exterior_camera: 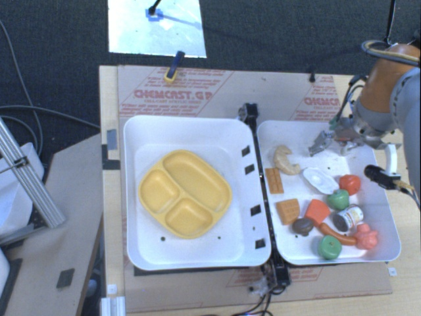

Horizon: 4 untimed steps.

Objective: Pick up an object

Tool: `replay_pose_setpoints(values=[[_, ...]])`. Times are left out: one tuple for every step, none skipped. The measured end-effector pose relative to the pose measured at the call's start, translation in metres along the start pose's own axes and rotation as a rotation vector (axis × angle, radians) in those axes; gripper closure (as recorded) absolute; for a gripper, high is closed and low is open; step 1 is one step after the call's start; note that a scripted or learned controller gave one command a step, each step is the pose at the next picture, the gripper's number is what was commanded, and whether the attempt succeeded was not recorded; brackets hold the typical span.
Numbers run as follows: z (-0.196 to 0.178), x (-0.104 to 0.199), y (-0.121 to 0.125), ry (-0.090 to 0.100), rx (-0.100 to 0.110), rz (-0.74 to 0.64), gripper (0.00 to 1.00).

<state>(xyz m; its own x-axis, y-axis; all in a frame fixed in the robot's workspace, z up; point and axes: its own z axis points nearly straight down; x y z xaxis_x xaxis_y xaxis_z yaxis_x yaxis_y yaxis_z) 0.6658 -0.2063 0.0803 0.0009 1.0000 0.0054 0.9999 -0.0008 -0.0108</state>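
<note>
while the arm [388, 84] hangs at the right bin's [296, 255] upper right, i see the gripper [323, 142] low over bare floor; can't tell its state. toy food [332, 212] sits clustered lower right, yellow tray [185, 193] in the left bin [141, 242].

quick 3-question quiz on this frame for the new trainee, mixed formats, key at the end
1. True or false: the yellow divided tray lies in the right bin.
2. Which sits nearest the camera-side rim of the right bin? A) green ball B) banana piece C) white piece
3. Fill in: the end effector is above the ___ part of the right bin, as the camera sees it.

Key: 1 false, it lies in the left bin; 2 A; 3 far.
</note>
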Motion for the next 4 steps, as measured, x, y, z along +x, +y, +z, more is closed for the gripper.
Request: replay_pose_setpoints(values=[[-0.065, 0.069, 0.005, -0.005, -0.020, -0.011, 0.00], [-0.006, 0.103, 0.006, -0.003, -0.022, -0.008, 0.00], [-0.005, 0.049, 0.003, -0.008, -0.014, 0.001, 0.00], [-0.006, 0.002, 0.003, -0.005, -0.013, 0.000, 0.00]])
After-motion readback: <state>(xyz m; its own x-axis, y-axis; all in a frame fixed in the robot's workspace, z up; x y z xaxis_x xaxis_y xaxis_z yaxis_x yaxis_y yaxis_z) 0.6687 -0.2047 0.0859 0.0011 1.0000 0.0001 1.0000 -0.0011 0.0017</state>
